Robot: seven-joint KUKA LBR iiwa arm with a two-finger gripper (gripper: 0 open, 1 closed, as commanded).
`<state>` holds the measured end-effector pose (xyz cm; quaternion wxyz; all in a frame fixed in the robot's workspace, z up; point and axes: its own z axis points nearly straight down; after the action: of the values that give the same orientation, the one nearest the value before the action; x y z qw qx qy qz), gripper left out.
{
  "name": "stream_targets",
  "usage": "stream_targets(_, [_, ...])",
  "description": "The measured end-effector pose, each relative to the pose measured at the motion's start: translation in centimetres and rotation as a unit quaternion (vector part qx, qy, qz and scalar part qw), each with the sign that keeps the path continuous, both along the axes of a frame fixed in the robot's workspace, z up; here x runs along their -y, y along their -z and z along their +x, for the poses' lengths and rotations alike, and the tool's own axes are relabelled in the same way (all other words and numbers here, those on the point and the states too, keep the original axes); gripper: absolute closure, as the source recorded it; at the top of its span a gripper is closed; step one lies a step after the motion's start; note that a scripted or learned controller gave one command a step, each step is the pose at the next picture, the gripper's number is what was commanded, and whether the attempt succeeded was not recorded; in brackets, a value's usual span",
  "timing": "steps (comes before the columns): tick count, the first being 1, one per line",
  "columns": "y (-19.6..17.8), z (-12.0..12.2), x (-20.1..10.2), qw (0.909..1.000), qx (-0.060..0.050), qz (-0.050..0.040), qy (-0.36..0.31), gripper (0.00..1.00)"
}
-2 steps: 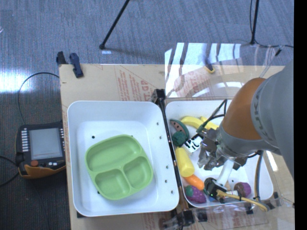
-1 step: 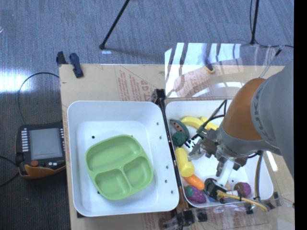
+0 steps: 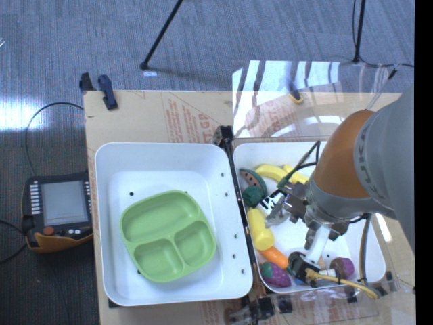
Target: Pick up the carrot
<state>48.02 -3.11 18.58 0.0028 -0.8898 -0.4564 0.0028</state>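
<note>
The carrot point(image 3: 275, 256), a short orange piece, lies near the front left of the right bin point(image 3: 376, 259), between a yellow cylinder-shaped toy point(image 3: 260, 229) and a magenta and green toy point(image 3: 274, 274). My gripper point(image 3: 282, 206) hangs over the middle of that bin, above and slightly behind the carrot, close to the yellow toy's far end. Nothing shows in its grasp. The grey arm with its orange band point(image 3: 338, 168) hides the bin's right middle.
The left bin point(image 3: 108, 181) holds a green divided plate point(image 3: 169, 235). In the right bin also lie a banana point(image 3: 270, 173), a watermelon slice point(image 3: 252, 180), a dark green toy point(image 3: 254, 195) and a purple toy point(image 3: 343, 267). A teach pendant point(image 3: 59, 212) sits off the bench's left.
</note>
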Motion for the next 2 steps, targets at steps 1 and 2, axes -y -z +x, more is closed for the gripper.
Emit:
stream_targets(1, [10.10,-0.71,5.34,0.9995,0.000,-0.0025,0.031,0.00])
stream_targets(2, [9.23,-0.78,5.14,0.9995,-0.004,0.0012,0.030,1.00])
